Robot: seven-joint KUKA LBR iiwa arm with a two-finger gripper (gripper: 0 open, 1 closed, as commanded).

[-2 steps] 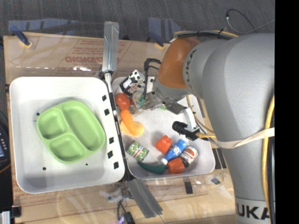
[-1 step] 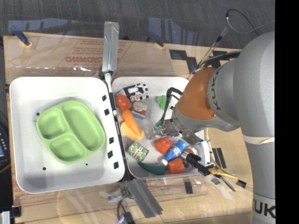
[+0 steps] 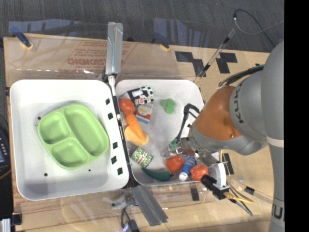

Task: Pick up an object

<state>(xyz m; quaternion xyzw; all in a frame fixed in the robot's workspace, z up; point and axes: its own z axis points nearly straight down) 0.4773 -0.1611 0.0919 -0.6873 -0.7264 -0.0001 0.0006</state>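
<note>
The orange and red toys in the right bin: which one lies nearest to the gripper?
The red-orange round toy near the bin's lower edge, just below the gripper. The carrot-like piece and the red toy lie farther left, by the divider.

Robot arm: smooth, rounded grey links joined by a glossy orange band above the wrist; dark lettering runs along the grey casing beside the band. A thin black cable loops from the wrist. Pincer: small, dark assembly with metallic parts.
</note>
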